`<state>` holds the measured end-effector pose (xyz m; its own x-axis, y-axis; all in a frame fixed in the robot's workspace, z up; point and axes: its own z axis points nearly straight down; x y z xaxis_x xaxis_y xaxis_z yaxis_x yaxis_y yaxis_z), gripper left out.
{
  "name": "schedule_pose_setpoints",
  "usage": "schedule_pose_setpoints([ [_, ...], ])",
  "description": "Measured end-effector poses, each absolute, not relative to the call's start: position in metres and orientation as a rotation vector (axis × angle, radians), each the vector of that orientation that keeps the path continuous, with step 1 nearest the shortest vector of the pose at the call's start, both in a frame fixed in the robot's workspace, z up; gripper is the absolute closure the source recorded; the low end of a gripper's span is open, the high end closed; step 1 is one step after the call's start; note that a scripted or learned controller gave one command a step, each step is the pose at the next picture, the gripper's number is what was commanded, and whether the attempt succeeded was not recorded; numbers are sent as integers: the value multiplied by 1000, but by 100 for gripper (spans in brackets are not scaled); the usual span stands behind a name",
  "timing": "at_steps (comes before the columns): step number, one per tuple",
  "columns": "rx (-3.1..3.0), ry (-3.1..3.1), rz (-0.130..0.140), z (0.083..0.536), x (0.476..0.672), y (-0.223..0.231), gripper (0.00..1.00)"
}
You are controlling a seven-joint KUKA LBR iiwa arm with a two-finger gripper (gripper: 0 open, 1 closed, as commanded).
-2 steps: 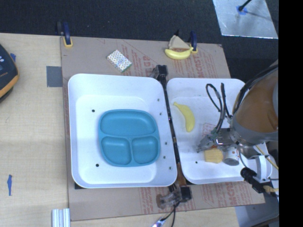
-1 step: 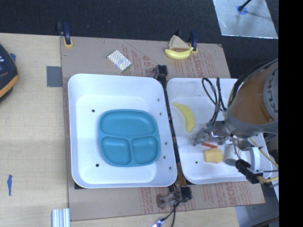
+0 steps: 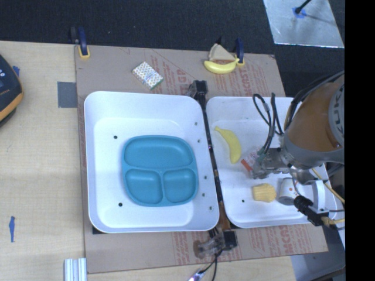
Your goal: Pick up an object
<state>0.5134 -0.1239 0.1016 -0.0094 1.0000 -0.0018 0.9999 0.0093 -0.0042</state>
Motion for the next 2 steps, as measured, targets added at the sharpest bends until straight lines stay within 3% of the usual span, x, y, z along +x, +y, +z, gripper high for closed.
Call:
schedule_pose_setpoints([
  [1, -2210, -2231, 7, 102, 513, -124, 0],
  [2, -2213, -2228, 4, 92, 562, -100, 0],
])
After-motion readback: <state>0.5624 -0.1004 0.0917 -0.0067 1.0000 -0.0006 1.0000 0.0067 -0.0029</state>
